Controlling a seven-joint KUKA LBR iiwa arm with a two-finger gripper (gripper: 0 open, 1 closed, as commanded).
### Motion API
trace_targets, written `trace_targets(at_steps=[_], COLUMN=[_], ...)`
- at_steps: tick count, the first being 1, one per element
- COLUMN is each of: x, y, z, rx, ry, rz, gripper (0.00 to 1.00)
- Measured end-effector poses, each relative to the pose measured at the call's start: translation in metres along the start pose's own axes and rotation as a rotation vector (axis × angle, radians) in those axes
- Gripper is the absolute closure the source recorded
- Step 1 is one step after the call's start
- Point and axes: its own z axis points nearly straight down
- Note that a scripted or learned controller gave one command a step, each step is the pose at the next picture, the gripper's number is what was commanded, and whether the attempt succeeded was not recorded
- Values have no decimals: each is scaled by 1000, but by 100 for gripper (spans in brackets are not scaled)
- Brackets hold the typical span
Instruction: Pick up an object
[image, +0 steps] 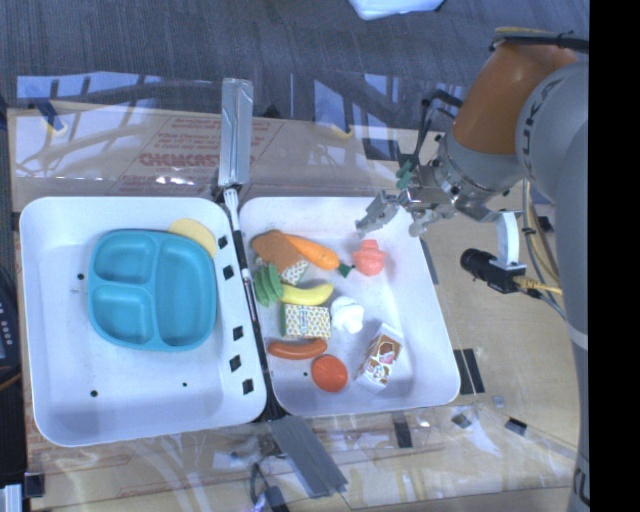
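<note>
**Pincer hangs over the far edge of the right bin, pink toy just below it**

The pincer sits at the upper right part of the right bin, reaching in from the right on the grey arm with its orange band. Its two fingers look spread apart, one pointing down-left toward the bin floor and the other off to the right near the bin's rim, and nothing sits between them. It touches no toy as far as the view shows.

The nearest thing is the small pink toy, lying just below the pincer and slightly to its left on the bin floor. It is roundish, with no clear long axis, so the angle of the fingers should matter little; what counts is that the pincer is not yet over it and would need to shift toward the near side of the bin and drop.

Further left of the pincer lies the carrot, its long axis running from upper left to lower right, ending just beside the pink toy. Beyond it sit a banana, a white lump, a small carton, a sausage and a red ball, all well below the pincer. The left bin, holding a blue divided plate, lies far to the pincer's left.

The pink toy looks the likeliest pick, standing clear on its right side.
</note>
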Motion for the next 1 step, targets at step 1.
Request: trace_targets(at_steps=[1], x=[47], y=[11], z=[139], rx=[-1], ry=[0], rz=[-109], gripper=[0])
